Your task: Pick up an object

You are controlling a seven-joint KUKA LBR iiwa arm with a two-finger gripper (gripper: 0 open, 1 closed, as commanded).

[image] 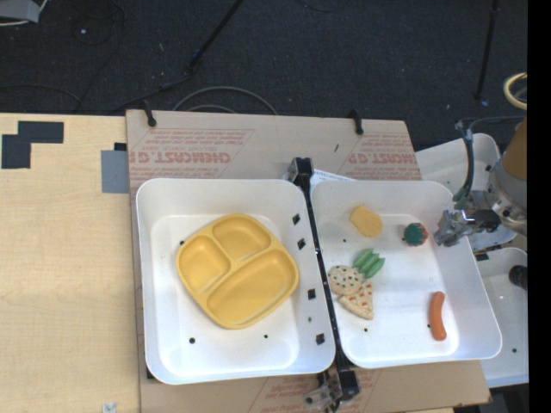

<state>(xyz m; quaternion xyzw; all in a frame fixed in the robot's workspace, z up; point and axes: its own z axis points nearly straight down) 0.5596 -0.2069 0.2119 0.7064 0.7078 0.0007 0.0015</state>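
The right bin (pixel 465 334) holds a yellow round piece (pixel 366 221), a small dark green and red item (pixel 416 233), a green leafy piece (pixel 370 261), a spotted cookie (pixel 344 279), a pizza slice (pixel 362 300) and an orange sausage (pixel 438 315). My gripper (pixel 454 227) hangs at the right bin's right rim, just right of the dark green item, with nothing visibly held.
The left bin (pixel 164 231) holds a yellow divided plate (pixel 238 269). A black divider (pixel 314 265) runs between the bins. Cardboard (pixel 258 149) lies under both bins. A wooden bench top (pixel 60 274) spreads to the left. Cables lie on the dark floor behind.
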